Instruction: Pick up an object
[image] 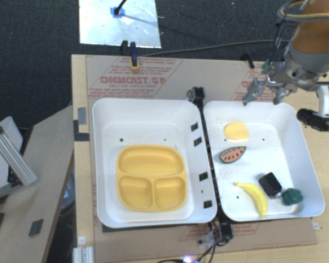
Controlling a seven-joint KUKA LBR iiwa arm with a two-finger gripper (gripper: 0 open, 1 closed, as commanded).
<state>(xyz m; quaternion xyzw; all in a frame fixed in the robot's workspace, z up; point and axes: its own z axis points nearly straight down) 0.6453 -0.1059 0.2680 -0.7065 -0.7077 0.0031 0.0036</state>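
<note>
The right bin [301,147] holds several small objects: a pale yellow round piece [236,131], a watermelon slice [233,154], a yellow banana [254,196], a black block [270,184] and a dark green lump [291,196]. My gripper [266,92] hangs above the far rim of the right bin, behind the yellow round piece. Its two fingers are spread apart with nothing between them. The orange-banded arm rises to the upper right.
The left bin [107,119] contains a yellow divided plate [151,177]. A black clip strip [203,147] runs between the bins. A blue clamp [133,55] and a shiny sheet [119,15] lie behind the bench.
</note>
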